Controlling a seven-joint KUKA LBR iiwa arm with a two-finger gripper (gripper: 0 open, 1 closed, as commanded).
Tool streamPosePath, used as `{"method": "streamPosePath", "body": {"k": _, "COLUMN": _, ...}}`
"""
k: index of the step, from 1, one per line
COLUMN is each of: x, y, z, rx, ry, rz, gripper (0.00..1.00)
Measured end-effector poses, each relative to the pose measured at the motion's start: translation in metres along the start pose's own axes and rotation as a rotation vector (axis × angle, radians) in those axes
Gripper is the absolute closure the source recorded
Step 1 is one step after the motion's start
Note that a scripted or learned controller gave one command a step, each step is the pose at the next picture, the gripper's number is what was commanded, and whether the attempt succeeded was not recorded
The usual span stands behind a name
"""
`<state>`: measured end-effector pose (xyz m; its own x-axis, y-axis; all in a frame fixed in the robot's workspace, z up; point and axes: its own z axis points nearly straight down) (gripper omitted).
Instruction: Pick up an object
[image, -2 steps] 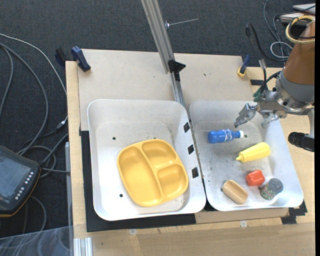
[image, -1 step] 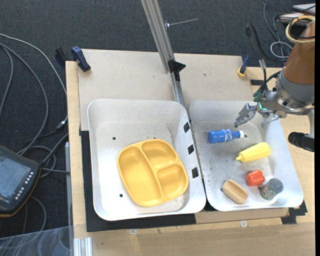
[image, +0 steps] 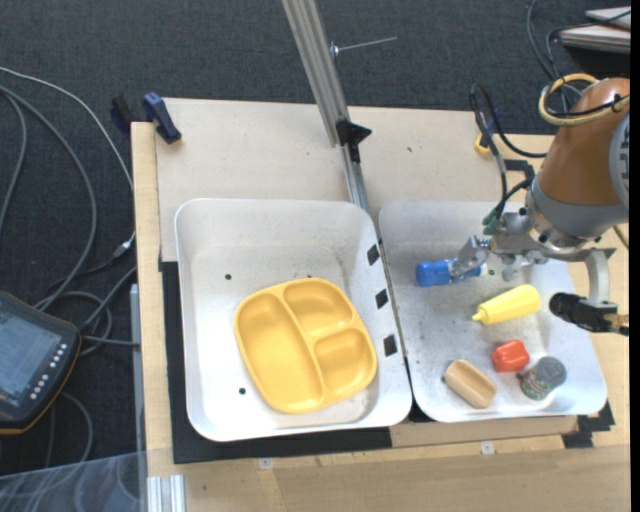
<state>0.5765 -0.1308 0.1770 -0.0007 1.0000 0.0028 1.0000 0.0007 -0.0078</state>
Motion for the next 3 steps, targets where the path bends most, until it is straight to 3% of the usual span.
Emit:
{"method": "streamPosePath", "body": {"k": 2, "x": 0.000, "y": -0.002, "z": 0.087, "rx": -0.001, "ry": 0.000, "rz": 0.000, "gripper": 0.00}}
{"method": "streamPosePath", "body": {"k": 3, "x": 0.000, "y": 0.000, "z": 0.073, "rx": -0.008, "ry": 0.000, "rz": 0.000, "gripper": 1.00}}
